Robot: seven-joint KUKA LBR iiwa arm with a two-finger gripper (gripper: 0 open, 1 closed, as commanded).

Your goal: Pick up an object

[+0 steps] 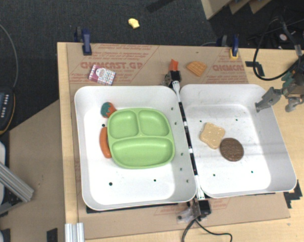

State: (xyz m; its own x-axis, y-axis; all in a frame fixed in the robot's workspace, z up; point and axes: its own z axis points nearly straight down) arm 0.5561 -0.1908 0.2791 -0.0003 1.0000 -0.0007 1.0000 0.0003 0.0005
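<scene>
In the right bin (273, 180) a tan toast-shaped piece (212, 135) lies flat, and a round brown cookie (232, 149) touches its lower right corner. The left bin (91, 180) holds a green divided plate (140, 137), with an orange sausage (105, 141) along its left side and a small teal and red item (108, 109) at its upper left. My gripper (279, 101) hangs over the right bin's far right rim, well away from the toast and the cookie. Its two grey fingers are spread open, and nothing is between them.
On the cardboard behind the bins lie a pink packet (101, 74), an orange-tipped clip (173, 67) and a tan cracker (196, 68). Blue clamps (85, 39) hold the board's back edge. Black cables (273, 59) trail at the upper right.
</scene>
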